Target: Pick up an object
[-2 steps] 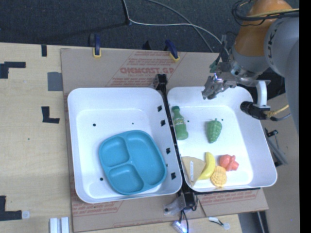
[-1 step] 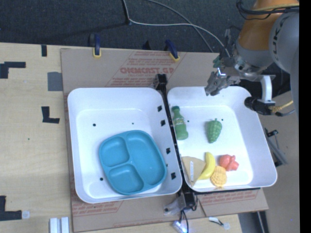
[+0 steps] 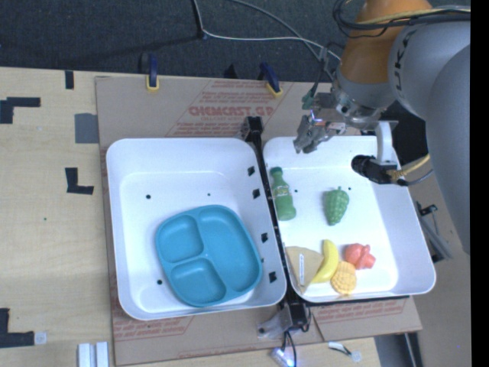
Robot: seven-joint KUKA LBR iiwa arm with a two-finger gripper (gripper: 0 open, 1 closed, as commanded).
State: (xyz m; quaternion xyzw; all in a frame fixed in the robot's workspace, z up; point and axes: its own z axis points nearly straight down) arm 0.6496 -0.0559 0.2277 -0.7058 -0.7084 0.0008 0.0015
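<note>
My gripper (image 3: 309, 140) hangs over the far edge of the right bin (image 3: 397, 205), with nothing between its fingers. Below it in that bin lie a green bottle (image 3: 282, 195) by the left wall and a green bumpy fruit (image 3: 336, 206) in the middle. Toward the near edge rest a yellow banana (image 3: 328, 261), a red toy (image 3: 360, 255), a yellow waffle-like piece (image 3: 344, 280) and a tan slice (image 3: 300, 265). The gripper is clearly above and behind all of them, touching none.
The left bin (image 3: 130, 174) holds a blue divided plate (image 3: 206, 254). A black divider (image 3: 263, 197) runs between the bins. Both bins sit on cardboard (image 3: 206, 105) clipped at the back. The arm's grey body (image 3: 447, 75) fills the upper right.
</note>
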